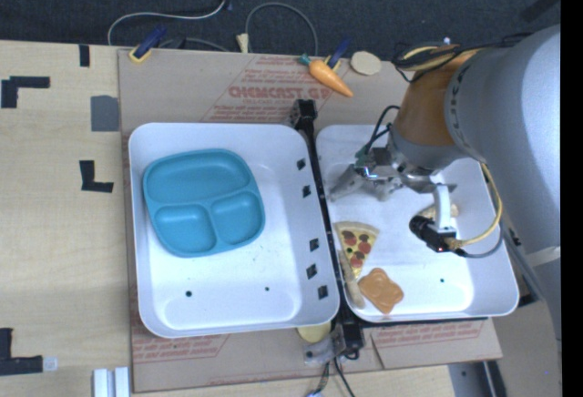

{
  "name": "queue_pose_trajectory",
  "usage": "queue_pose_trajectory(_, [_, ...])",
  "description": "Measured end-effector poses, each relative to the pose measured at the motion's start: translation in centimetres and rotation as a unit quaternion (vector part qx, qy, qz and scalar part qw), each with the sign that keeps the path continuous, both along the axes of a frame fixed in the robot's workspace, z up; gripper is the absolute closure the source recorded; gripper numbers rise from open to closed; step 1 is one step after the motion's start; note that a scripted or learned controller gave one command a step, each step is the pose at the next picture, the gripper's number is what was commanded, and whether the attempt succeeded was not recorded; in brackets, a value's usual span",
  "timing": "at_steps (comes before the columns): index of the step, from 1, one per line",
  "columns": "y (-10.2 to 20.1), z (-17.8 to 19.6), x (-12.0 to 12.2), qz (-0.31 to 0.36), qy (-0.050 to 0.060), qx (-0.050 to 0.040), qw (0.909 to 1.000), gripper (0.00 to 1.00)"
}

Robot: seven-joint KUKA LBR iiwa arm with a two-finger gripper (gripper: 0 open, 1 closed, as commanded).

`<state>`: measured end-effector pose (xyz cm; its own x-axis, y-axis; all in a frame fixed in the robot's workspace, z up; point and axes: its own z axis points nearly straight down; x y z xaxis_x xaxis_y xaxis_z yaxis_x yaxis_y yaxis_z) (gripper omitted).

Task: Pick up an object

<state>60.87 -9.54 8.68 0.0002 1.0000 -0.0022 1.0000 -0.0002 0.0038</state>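
- Over the right bin we see the pincer; its fingers look spread, with nothing between them.
- We find a pizza slice and an orange piece lying below it.
- Beside them, the left bin holds a blue tray.

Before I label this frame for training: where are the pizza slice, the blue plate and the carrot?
pizza slice (356,244), camera view, middle of its topping.
blue plate (203,201), camera view, central divider.
carrot (330,78), camera view, orange body.
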Motion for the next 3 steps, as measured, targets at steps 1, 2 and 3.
queue_pose_trajectory(1, [5.0, 10.3, -6.6, 0.003, 0.0, 0.0025, 1.0, 0.0])
queue_pose_trajectory(2, [3.2, 9.7, -10.6, -0.001, 0.004, 0.001, 1.0, 0.0])
queue_pose_trajectory(3, [-0.1, -0.6, -8.1, -0.001, 0.001, -0.0003, 1.0, 0.0])
